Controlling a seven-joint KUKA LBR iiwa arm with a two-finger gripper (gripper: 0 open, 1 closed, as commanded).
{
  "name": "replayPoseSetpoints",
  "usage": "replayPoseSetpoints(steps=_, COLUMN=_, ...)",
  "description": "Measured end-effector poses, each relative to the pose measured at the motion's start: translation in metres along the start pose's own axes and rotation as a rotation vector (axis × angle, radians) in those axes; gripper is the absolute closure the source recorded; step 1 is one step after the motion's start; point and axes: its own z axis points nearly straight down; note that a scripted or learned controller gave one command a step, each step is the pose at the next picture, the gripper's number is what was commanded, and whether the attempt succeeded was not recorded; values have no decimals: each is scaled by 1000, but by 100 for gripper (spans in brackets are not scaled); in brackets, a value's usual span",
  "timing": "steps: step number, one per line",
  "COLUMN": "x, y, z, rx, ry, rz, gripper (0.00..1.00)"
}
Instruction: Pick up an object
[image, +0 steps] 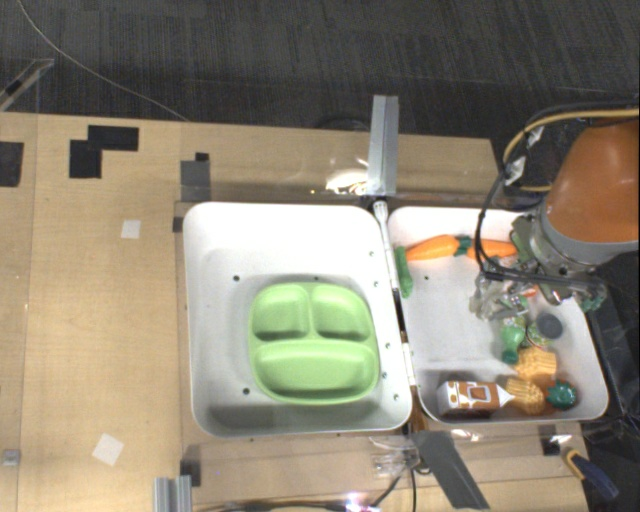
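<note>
The right bin holds several toy foods. An orange carrot lies at its back, and a second orange piece is partly hidden by the arm. Along the front lie a brown bottle, two yellow waffle-like pieces and a teal ball. My gripper hangs low over the bin's right half, just above a green-teal piece and beside a small grey round thing. The wrist's orange band covers the bin's back right corner.
The left bin holds a green divided plate. A thin green strip lies against the wall between the bins. A metal post stands behind that wall. Wooden bench surface stretches to the left.
</note>
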Motion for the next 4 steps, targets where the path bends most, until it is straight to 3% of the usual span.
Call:
replayPoseSetpoints(steps=1, x=-56, y=-20, z=-6, rx=-2, ry=2, rz=-56, gripper=100)
replayPoseSetpoints(steps=3, x=-62, y=-20, z=-32, rx=4, ry=-19, rz=-57, gripper=100)
replayPoseSetpoints(steps=4, x=-44, y=-76, z=36, rx=-5, ry=7, rz=-240, gripper=100)
